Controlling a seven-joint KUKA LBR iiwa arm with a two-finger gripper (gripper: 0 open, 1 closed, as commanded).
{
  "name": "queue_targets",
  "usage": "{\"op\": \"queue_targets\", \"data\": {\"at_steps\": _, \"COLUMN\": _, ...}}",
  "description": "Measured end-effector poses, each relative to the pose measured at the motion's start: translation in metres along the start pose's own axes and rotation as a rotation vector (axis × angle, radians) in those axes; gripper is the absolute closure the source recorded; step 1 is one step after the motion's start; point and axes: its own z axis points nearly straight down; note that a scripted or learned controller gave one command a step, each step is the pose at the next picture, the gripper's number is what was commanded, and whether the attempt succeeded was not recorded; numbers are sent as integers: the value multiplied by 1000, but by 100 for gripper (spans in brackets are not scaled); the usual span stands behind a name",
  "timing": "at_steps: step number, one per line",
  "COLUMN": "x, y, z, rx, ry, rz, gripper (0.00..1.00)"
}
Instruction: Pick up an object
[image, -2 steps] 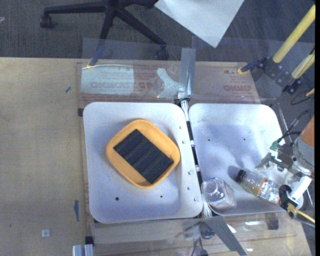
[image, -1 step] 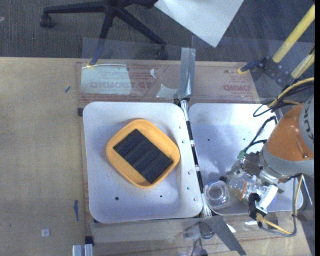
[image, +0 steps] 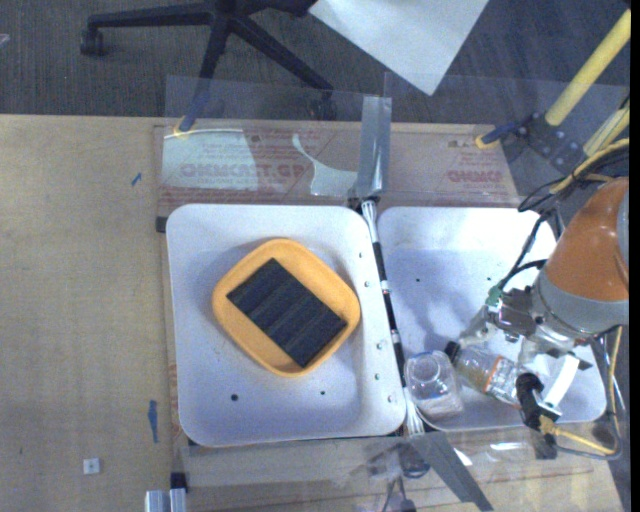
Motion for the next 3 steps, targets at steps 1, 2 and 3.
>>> {"op": "queue_targets", "data": {"at_steps": 1, "x": 30, "y": -3, "z": 48, "rx": -23, "ry": 5, "rz": -223, "gripper": 0}}
{"op": "queue_targets", "data": {"at_steps": 2, "x": 30, "y": -1, "z": 38, "rx": -27, "ry": 5, "rz": -221, "gripper": 100}}
{"op": "queue_targets", "data": {"at_steps": 3, "x": 30, "y": -1, "z": 39, "rx": -27, "ry": 5, "rz": -221, "gripper": 0}}
